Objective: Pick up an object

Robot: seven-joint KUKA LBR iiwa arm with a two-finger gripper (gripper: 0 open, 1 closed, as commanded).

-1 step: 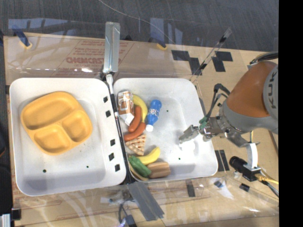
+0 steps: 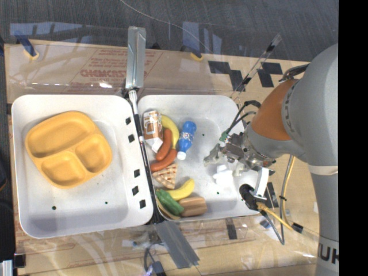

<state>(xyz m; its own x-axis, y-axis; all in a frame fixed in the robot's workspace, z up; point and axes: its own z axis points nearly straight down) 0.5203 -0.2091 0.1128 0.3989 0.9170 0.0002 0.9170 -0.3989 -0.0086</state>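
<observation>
Over the right bin (image 2: 227, 105), a shallow white tray with rounded corners, the gripper (image 2: 221, 157) hangs low at the end of the smooth grey arm (image 2: 319, 114) with its glossy orange band (image 2: 273, 119); wrist hardware is metal and dark cable loops, and whether the pincer is wide or narrow cannot be told from this angle, nothing visibly between its tips. Toy food is piled along that bin's left wall, apart from the gripper: small brown-and-white carton (image 2: 151, 124) upright-ish at top, curved yellow banana (image 2: 170, 126) beside it, reddish sausage (image 2: 165, 145) lying diagonal, second sausage (image 2: 163, 163) below it, blue-and-white bottle (image 2: 185, 138) tilted with cap down-left, nearest the gripper. Lower down a tan waffle-textured wedge (image 2: 165, 180), another yellow banana (image 2: 181, 190), a green pickle-like piece (image 2: 169, 201), and a brown hot-dog-like piece (image 2: 194, 206) at the bin's near edge. Left bin (image 2: 34, 220), same white plastic, holds a glossy yellow divided plate (image 2: 68, 148), rounded-square, three compartments, sitting slightly rotated. Small black marks dot both bins near the shared divider. Bench (image 2: 75, 62) surface looks like cardboard under clear plastic sheeting, with a metal bar (image 2: 135, 56) standing above the divider.
</observation>
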